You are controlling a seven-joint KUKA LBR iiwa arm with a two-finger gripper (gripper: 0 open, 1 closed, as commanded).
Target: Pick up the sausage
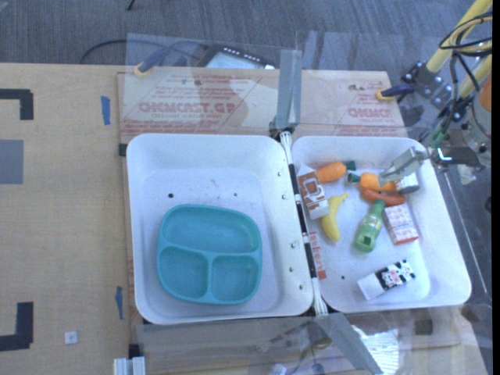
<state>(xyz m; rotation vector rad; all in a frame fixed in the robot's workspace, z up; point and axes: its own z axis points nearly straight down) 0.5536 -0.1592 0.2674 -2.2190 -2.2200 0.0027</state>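
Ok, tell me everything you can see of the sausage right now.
The sausage is a short reddish-orange toy link, smooth and plastic-looking, lying flat and roughly crosswise in the upper part of the right bin. Only a strip of it shows: the tool and an orange carrot overlap its upper edge. The green bottle's cap sits just below it, nearly touching. Whether the tool grips it can't be told.

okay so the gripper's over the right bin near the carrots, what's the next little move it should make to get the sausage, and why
Probably a short drop straight down, then close. The gripper sits over the upper right of the right bin, and the sausage, a thin red piece, lies just below its tips beside a carrot. Nothing shows between the fingers yet, so the grasp looks still to be made.
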